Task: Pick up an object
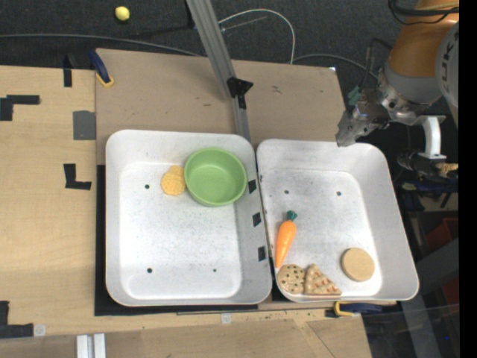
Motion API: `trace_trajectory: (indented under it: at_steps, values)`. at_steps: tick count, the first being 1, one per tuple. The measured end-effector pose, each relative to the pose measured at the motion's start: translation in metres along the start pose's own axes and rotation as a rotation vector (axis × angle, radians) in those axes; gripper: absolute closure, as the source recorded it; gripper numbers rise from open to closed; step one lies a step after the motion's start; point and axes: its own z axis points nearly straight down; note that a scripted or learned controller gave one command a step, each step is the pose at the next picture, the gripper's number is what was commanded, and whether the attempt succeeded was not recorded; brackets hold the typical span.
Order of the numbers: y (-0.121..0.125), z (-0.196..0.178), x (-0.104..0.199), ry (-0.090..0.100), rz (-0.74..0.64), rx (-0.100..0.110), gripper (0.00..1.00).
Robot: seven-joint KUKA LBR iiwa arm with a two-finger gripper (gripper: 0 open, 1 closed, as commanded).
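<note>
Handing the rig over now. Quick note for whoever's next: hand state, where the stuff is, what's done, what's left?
Hand: hovering above the back rim of the right bin, with nothing seen between its fingers.
Right bin: carrot near the left wall; cookie and pizza slice side by side at the front left; round tan biscuit front right.
Left bin: green bowl at the back, with a yellow waffle-like piece right beside it on its left.
Done: nothing picked yet.
Left: descend on one object, close, lift. The biscuit sits apart from its neighbours, so it is probably the easiest.
</note>
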Motion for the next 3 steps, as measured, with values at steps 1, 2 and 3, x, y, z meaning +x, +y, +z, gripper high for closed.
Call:
trace_trajectory:
  at_steps: [1, 2, 3]
  values:
    - [-0.009, 0.014, 0.05, 0.0, 0.001, 0.003, 1.0]
    - [-0.025, 0.019, 0.108, 0.0, 0.0, 0.004, 1.0]
    - [-0.036, 0.028, 0.163, 0.0, 0.0, 0.004, 1.0]
